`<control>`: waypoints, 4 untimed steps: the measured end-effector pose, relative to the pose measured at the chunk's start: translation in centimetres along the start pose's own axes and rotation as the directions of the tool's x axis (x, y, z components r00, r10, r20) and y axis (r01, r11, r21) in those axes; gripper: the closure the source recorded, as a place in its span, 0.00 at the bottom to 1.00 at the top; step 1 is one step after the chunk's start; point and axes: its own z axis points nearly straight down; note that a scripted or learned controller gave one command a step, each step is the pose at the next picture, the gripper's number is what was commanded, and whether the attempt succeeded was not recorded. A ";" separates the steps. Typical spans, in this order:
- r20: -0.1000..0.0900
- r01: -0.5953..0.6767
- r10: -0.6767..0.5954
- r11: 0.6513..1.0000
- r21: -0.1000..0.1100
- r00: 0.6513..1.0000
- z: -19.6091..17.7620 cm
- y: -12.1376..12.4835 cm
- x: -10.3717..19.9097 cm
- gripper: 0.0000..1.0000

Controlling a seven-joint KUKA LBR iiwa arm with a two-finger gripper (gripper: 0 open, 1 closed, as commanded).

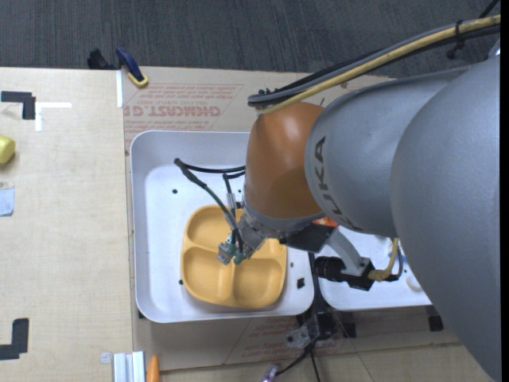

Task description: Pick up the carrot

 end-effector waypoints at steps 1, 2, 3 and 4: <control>0.002 -0.470 0.470 0.883 -0.001 0.883 -1.2 1.8 1.8 1.00; 0.002 -0.776 0.776 0.631 0.001 0.631 0.9 2.2 2.3 1.00; 0.002 -0.964 0.964 0.266 0.000 0.266 0.4 2.4 2.4 1.00; 0.002 -0.999 0.999 0.042 0.000 0.042 0.6 3.1 3.2 1.00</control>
